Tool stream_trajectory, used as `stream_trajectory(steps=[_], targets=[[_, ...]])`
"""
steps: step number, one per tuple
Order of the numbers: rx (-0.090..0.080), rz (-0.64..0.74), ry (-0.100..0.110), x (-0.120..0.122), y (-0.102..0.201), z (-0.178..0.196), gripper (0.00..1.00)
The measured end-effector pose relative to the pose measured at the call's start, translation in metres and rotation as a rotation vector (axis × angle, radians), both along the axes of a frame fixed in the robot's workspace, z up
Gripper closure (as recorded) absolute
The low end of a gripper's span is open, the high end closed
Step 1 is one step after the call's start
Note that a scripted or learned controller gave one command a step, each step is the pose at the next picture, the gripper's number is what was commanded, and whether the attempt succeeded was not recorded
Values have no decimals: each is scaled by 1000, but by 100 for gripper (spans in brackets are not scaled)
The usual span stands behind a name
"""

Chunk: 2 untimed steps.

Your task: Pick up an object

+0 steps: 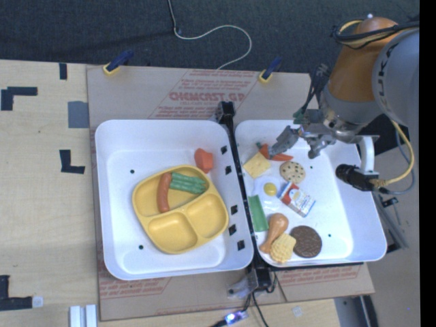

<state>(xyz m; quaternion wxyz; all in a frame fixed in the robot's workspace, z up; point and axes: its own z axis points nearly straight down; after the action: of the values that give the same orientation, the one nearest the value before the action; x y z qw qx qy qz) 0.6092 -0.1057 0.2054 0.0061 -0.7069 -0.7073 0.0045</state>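
Gripper is seen spread open w/ nothing held, over the right bin far end, w/ the carrot lying just below-left of the fingertips, long axis approx across the finger gap.

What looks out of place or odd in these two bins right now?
One thing: a red-orange toy lies loose on the left bin's floor, beside the yellow tray rather than in a compartment. The tray sits at a slant. The right bin's toy food is a loose jumble; nothing looks spilled or damaged.
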Motion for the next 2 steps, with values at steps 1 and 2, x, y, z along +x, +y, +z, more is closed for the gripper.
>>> stream_trajectory(steps=[1,2], targets=[[-1,2,-9,2,0,5,0],[-1,2,-2,-8,6,-55,0]])
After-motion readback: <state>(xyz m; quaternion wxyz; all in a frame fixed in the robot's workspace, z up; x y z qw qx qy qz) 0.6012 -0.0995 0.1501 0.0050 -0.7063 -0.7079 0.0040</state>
